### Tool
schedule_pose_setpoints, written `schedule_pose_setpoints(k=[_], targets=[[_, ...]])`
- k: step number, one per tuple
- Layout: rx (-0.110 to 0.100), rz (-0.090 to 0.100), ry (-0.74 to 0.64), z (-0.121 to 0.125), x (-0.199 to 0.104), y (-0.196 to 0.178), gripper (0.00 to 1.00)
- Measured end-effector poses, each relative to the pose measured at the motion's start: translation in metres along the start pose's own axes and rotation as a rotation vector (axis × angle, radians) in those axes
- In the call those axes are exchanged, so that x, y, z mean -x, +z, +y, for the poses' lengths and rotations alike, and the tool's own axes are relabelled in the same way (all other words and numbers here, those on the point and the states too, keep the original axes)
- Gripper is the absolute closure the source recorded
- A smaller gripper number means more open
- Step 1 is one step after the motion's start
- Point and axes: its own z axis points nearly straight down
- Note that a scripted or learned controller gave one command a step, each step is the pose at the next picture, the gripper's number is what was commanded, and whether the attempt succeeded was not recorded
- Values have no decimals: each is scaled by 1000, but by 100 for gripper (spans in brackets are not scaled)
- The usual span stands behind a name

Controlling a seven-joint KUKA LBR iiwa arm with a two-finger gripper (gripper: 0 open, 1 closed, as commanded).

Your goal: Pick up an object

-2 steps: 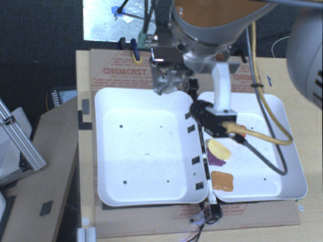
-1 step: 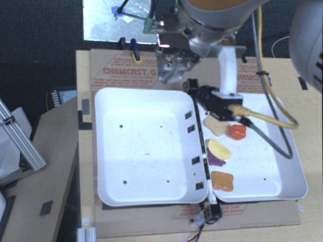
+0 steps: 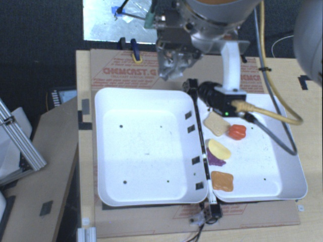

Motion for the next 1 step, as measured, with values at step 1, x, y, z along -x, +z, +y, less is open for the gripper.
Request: schedule_pose_setpoints(k=[1], targets=[[-1, 0, -1, 0, 0, 0, 0]])
